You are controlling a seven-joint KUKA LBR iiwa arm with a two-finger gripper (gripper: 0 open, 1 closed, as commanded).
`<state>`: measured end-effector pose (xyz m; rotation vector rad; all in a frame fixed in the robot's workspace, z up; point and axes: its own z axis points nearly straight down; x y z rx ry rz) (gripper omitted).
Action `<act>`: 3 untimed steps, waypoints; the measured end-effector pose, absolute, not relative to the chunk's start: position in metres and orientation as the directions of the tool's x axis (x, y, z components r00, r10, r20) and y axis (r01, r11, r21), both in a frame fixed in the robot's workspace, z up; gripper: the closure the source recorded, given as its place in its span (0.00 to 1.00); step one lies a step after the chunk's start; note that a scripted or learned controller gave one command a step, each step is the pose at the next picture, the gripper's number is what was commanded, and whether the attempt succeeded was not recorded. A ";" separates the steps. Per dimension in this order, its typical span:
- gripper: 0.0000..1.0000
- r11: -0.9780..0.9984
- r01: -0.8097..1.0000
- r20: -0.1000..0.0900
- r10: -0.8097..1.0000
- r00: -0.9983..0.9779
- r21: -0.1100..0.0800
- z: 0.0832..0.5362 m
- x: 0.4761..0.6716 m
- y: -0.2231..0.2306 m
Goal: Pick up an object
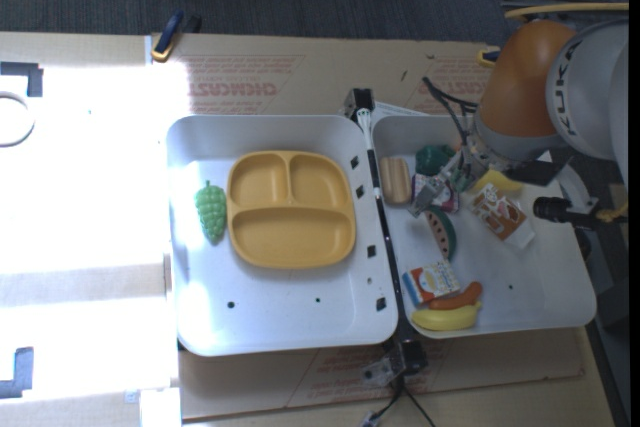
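Reading "KUKA" on the arm (590, 95), we see the gripper (440, 190), grip unclear, touching the watermelon slice (441, 233) just nearer

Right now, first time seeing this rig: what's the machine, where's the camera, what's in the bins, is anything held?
The machine is one robot arm, grey with an orange band above the wrist, reaching in from the right of the picture. A single fixed camera looks down on the bench at a slant.

Two shallow white bins sit side by side. The left bin holds a yellow divided plate and a green bunch of toy grapes just left of it.

The right bin holds small toy foods: a tan bread-like piece, a watermelon slice, a small printed carton, a banana with a red-orange piece on it, and a printed packet.

The gripper is down among the items at the back of the right bin. Clutter hides whether it holds anything.
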<state>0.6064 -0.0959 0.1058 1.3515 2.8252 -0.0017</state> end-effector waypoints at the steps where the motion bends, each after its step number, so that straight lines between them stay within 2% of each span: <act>1: 1.00 0.629 0.777 -0.012 0.777 -0.629 0.005 0.116 0.607 -0.096; 2: 1.00 0.631 0.776 -0.003 0.776 -0.631 0.001 0.302 0.620 -0.094; 3: 0.00 0.631 0.776 -0.003 0.776 -0.631 0.001 0.302 0.620 -0.094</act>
